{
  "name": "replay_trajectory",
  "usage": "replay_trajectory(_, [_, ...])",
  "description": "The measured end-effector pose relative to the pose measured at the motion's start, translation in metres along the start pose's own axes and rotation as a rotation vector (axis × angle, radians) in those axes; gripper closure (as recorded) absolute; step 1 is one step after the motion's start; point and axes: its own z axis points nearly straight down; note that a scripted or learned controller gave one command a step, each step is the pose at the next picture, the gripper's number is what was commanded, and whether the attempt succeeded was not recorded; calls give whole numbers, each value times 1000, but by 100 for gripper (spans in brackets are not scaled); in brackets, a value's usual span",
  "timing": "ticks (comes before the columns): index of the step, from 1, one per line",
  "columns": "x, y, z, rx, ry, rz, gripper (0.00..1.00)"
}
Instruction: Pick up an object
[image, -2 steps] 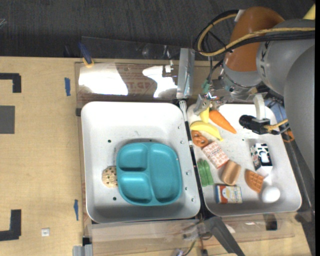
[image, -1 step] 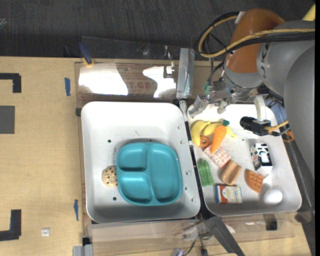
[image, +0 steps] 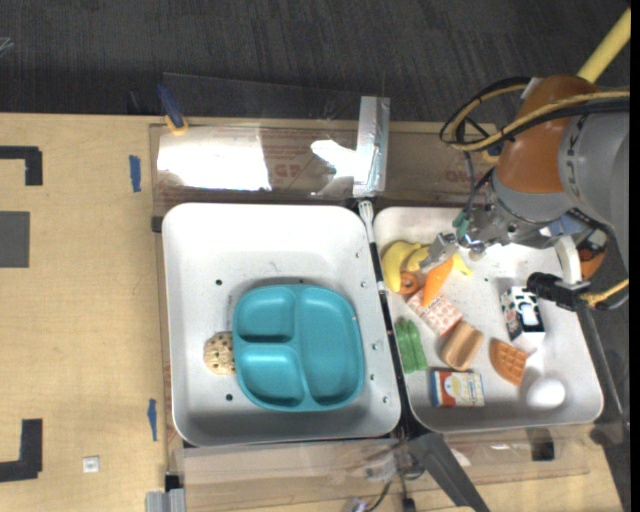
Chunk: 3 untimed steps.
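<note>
- Two shallow white bins sit side by side on the bench: the left bin (image: 190, 235) holds a teal divided tray (image: 297, 345) that fills its middle and near part, with bare floor along its far side and left wall.
- A round cookie (image: 219, 352) lies touching the tray's left edge, close to the left wall.
- The right bin (image: 590, 395) is crowded, with toy food spread over most of its floor and little bare room.
- The grey arm (image: 565, 165) with its orange band reaches in from the right over the right bin's far side.
- The gripper (image: 468, 240) hangs above that bin's far-left part; whether its fingers are apart or together cannot be told.
- A yellow banana (image: 398, 262) and an orange carrot (image: 437, 282) lie just left of and nearer than the gripper, against the dividing wall.
- Nearer still lie a green pod (image: 409, 343), a hot dog (image: 460, 343), a small carton (image: 457, 387), a waffle (image: 508, 361) and a white egg (image: 546, 392).
</note>
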Motion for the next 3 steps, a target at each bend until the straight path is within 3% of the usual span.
replay_trajectory(1, [-22, 14, 39, -13, -2, 29, 0])
replay_trajectory(2, [-22, 14, 33, -4, 0, 26, 100])
replay_trajectory(3, [39, 14, -62, -16, -2, 44, 100])
